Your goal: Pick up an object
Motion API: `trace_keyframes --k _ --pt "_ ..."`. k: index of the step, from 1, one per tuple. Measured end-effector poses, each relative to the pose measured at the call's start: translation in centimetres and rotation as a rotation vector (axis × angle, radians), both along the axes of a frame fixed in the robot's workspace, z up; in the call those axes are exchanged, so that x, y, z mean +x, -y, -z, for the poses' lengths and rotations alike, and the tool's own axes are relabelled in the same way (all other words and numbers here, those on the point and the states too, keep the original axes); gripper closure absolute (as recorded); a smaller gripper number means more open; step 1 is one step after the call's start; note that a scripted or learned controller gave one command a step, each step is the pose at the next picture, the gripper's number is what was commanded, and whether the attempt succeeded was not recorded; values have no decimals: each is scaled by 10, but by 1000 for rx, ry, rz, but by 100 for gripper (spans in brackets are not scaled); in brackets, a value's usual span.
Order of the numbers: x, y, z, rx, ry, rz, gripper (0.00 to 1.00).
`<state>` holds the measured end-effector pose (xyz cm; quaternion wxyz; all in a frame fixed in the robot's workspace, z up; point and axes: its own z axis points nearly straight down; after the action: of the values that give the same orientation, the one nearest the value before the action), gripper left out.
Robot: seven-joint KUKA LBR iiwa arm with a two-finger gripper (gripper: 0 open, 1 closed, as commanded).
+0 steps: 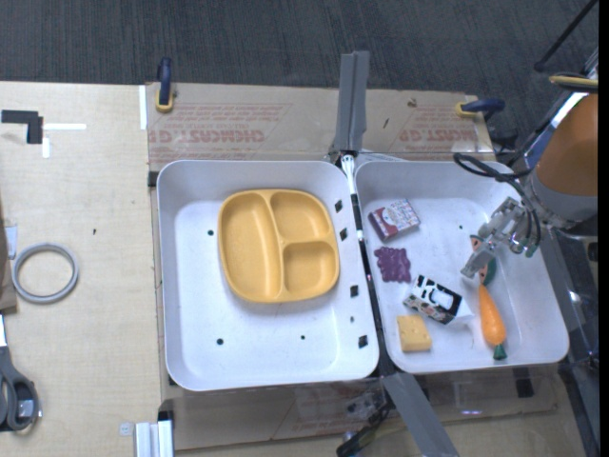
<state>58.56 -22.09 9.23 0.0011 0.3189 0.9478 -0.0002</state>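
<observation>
Dark carpet fills the background behind a pale wooden surface (pixel 86 198). At far left, a grey ring of tape (pixel 43 272) lies flat on the wood, with scissors (pixel 17 400) near the lower left corner. Brown cardboard (pixel 247 127) lies behind the two bins, held by a blue-handled clamp (pixel 165 84) at its left corner.

Left bin (pixel 190 350): a shallow white tray holding a yellow divided plate (pixel 279 246) with three compartments, set slightly above centre.

Right bin (pixel 533 336): a small red and white packet (pixel 394 219) lies near the back left; below it sits a purple grape cluster (pixel 392 264); a black and white wrapped item (pixel 435 299) lies near the centre; a yellow sponge-like block (pixel 413 333) rests close to the front wall.

Toy carrot (pixel 492 320): lies flat toward the right side of the right bin, long axis running roughly front to back, green stem end pointing to the front wall, orange body toward the back.

Jaws (pixel 481 260): lowered into the right bin just above the carrot's upper end, at the end of the grey arm with its orange band (pixel 571 155). Whether the jaws are open or closed cannot be told, and no object is seen between them.
</observation>
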Motion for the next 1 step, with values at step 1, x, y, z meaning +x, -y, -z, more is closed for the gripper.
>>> trace_keyframes --k 1 --pt "38 -42 -42 0 2 13 0"
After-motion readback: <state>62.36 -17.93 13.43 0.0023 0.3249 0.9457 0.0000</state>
